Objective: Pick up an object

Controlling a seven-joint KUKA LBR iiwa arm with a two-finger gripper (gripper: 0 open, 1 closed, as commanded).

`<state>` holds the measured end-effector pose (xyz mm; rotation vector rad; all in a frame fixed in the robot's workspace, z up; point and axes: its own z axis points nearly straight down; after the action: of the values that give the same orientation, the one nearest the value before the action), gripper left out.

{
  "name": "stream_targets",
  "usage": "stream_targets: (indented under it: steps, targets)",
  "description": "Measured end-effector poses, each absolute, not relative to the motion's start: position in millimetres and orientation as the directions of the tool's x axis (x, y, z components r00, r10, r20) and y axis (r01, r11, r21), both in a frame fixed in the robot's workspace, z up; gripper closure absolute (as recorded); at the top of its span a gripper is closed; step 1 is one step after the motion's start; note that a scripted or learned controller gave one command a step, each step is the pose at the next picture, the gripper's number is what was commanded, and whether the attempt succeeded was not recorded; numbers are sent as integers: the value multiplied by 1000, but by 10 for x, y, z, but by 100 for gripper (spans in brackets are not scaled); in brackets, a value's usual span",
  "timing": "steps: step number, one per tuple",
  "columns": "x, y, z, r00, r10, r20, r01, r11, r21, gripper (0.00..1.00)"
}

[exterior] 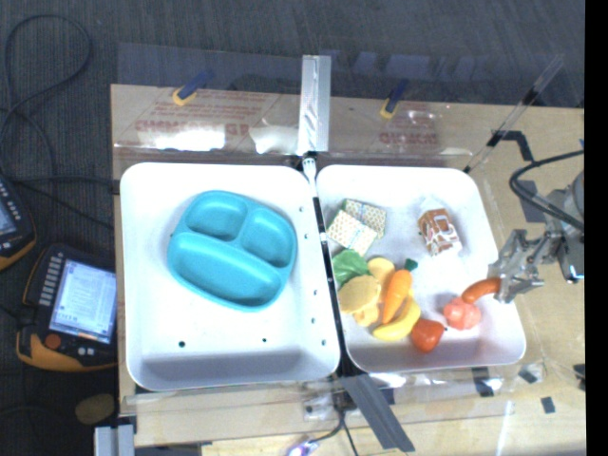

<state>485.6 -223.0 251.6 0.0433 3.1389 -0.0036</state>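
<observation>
Arm (pixel 570 226) is cut off at your right edge; end effector (pixel 518 269) too small and blurred to read its fingers.

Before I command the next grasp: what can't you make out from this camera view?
- Gripper: small and blurred at the right bin's edge; finger state and contact with the orange-red piece unclear.
- Arm: cut off by the right frame edge.
- Yellow items: partly covered by the carrot.
- Brown packet: print too small to read.
</observation>
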Motion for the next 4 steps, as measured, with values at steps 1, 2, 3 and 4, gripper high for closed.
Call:
stream_targets:
  steps: [1, 2, 3, 4]
  targets:
    - [4853, -2228, 2502, -973, 230, -2, 230, 973, 0, 100]
    - [4849, -2234, 2609, -825, 566, -2, 566, 825, -1, 100]
    - [4850, -2237, 2976, -956, 295, -3, 295, 956, -1, 100]
    - [4850, -2227, 2334, -934, 357, -1, 357, 934, 0, 100]
